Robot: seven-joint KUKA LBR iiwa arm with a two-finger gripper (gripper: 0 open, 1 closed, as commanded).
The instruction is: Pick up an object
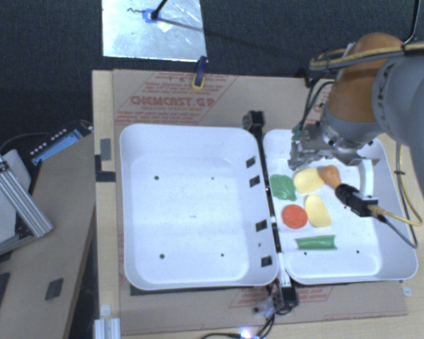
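Observation:
The right bin (389, 260) holds several small things. A green leafy piece (283, 186) lies by the divider, with a pale yellow piece (308, 181) and an orange piece (330, 175) to its right. Below them sit a red round piece (294, 216), a second yellow piece (319, 211) and a long green piece (315, 242). My gripper (305, 158) hangs over the back of this bin, just above the pale yellow piece. Nothing shows held in it.
The left bin (138, 143) lies beside the right one, split off by a ridge with black clips (261, 226). A cardboard sheet (169, 97) lies under both bins. A shiny metal plate (152, 20) sits at the back left.

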